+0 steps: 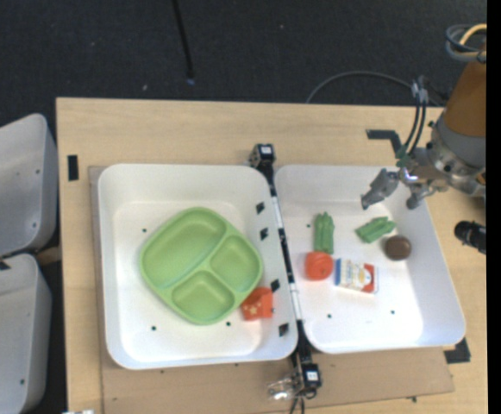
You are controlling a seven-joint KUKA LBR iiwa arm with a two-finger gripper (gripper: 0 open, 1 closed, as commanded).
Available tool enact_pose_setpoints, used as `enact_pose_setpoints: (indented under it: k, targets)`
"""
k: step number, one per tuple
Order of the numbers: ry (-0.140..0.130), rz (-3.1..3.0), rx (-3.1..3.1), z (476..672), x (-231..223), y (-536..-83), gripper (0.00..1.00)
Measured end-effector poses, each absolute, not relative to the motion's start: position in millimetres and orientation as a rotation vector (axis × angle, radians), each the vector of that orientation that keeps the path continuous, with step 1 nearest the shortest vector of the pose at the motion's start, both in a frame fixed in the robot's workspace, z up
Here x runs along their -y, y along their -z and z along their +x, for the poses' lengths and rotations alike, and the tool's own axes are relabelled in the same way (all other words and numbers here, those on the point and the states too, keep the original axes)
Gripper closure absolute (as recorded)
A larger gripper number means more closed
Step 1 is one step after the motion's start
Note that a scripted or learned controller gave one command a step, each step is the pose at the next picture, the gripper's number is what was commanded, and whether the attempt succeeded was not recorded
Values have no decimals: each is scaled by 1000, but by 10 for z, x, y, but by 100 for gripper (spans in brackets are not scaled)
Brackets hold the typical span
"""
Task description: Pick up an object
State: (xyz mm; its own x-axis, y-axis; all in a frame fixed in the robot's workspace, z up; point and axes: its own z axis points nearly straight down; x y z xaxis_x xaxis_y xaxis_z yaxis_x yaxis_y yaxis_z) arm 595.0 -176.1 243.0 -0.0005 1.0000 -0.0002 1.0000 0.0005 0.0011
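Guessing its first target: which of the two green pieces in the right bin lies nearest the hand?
The short green piece, lying just below the hand beside the brown ball. The long green piece sits farther left, above the orange piece.

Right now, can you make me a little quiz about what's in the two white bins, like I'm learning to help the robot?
1. Multiple choice: which bin holds the green plate? A) the left bin B) the right bin
2. True or false: the end effector hangs above the right bin and nothing sits between its fingers.
3. Fill in: the small brown ball lies just beside and a little below the small ______ piece.

Key
1. A. The plate has three sections, and an orange block touches its lower right edge.
2. True. The fingers are spread over the bin's upper right part.
3. green.
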Motion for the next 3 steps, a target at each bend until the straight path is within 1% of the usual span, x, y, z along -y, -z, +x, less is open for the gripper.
enact_pose_setpoints:
  k: [1,2,3]
  targets:
    - [4,2221,-2222,5971,1745,-2004,0]
    - [4,2223,-2220,5938,1760,-1581,0]
    - [5,2227,-2217,5930,1773,-1057,0]
